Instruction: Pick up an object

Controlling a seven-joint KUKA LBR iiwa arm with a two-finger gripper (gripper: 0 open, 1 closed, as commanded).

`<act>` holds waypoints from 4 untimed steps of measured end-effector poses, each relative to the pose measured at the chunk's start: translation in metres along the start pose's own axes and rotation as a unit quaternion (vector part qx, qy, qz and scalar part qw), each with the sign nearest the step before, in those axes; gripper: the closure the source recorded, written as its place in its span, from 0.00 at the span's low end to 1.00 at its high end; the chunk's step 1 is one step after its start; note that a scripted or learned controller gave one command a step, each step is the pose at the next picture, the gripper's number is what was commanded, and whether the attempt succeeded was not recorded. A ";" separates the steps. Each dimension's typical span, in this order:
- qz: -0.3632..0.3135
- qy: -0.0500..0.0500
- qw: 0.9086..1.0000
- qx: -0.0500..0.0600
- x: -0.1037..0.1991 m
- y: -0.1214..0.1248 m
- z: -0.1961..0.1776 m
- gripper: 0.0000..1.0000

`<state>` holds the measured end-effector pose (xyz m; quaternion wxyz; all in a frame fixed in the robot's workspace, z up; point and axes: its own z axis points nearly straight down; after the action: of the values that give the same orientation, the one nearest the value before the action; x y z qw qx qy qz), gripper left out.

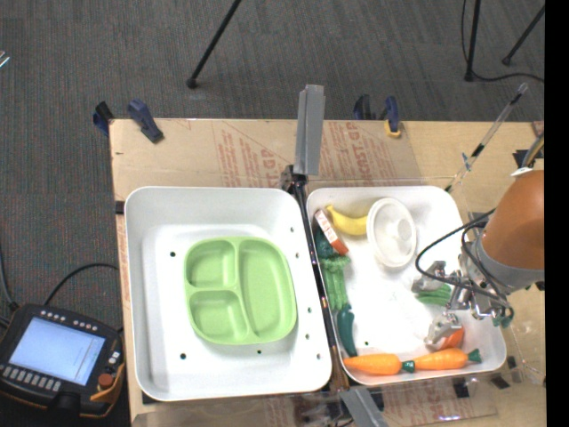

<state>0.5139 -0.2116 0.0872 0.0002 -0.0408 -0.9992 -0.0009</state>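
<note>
So the right bin (444, 205) is the busy one. Using it as the reference: the gripper (442, 327) is down inside it near its right wall, low over the floor, with the grey arm (520, 238) reaching in over that wall. Honestly can't tell if the jaws are apart or together, there's too much metal and cable clutter around the tip.

Just under the tip there's a small orange-red thing (453, 338), partly hidden, can't make out what it is or whether it's gripped. Something green (433, 296) peeks out beside the wrist too.

Along the bin's near wall lie two carrots, one (373, 364) toward the middle and another (441, 359) toward the right corner, just beside the tip. At the far end sit a banana (347, 223) and a white bowl (392, 231), touching or nearly. Dark green veggies (338, 292) run down the left wall.

The left bin (147, 238), touching the right one's left side, has a green divided plate (240, 290) in it.
</note>
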 end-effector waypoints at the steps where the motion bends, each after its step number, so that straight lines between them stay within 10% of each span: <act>1: -0.170 -0.002 0.985 0.000 -0.073 0.007 -0.001 0.00; 2: -0.227 0.000 0.974 0.000 -0.026 0.019 0.000 0.00; 3: -0.230 -0.002 0.973 -0.001 -0.028 0.021 -0.010 1.00; 4: -0.231 -0.003 0.973 -0.001 -0.029 0.023 -0.019 1.00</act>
<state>0.5446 -0.1909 0.1063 -0.0027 0.1913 -0.9815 -0.0022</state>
